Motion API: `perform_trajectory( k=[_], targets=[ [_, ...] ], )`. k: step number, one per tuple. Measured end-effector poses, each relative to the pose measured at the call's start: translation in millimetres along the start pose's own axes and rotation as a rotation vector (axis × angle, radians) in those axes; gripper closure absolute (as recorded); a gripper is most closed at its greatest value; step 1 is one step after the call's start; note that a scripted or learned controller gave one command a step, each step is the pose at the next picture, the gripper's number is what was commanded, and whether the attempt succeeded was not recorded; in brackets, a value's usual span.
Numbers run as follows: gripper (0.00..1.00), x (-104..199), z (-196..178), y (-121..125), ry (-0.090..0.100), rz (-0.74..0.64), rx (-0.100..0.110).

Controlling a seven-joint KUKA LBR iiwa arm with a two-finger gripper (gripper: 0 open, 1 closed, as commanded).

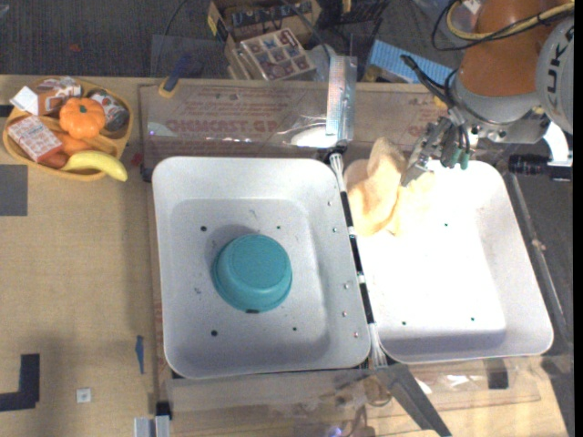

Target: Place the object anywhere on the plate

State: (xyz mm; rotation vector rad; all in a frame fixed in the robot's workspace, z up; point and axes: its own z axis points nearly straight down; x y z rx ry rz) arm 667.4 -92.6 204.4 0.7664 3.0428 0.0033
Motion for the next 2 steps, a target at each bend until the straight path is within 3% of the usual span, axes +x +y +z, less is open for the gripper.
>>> perform_trajectory(
  k=[1, 2],
  targets=[
    [1.0, -2, -22, -1, -0.004, 0.004, -0.001],
    [1.0, 27, -16, 36, 0.0, -0.395, 0.0]
  ],
)
